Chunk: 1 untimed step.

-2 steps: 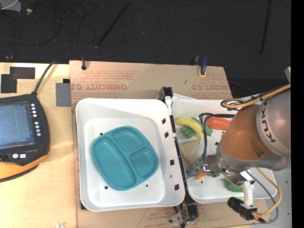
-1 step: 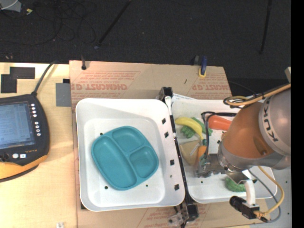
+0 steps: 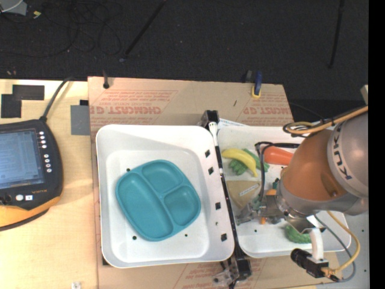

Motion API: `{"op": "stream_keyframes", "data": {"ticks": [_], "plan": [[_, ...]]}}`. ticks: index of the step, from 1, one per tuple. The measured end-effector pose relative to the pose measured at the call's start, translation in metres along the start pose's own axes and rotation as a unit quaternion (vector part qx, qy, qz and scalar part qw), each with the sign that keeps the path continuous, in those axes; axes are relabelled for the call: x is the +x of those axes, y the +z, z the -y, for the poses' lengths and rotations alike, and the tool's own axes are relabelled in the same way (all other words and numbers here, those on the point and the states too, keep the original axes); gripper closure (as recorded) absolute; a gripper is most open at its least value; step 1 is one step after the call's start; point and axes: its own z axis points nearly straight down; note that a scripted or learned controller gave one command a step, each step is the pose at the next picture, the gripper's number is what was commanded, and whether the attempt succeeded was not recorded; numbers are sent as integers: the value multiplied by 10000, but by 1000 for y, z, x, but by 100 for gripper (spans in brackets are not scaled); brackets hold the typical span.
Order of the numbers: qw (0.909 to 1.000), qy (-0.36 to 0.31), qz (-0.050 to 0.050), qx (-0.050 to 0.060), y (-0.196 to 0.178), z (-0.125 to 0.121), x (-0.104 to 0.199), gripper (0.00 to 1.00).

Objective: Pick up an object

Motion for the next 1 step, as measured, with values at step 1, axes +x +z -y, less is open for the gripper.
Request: {"op": "stream_keyframes", "data": {"ticks": [1], "plan": [[10000,21,-4,13,-10,0,-1,100]]}}
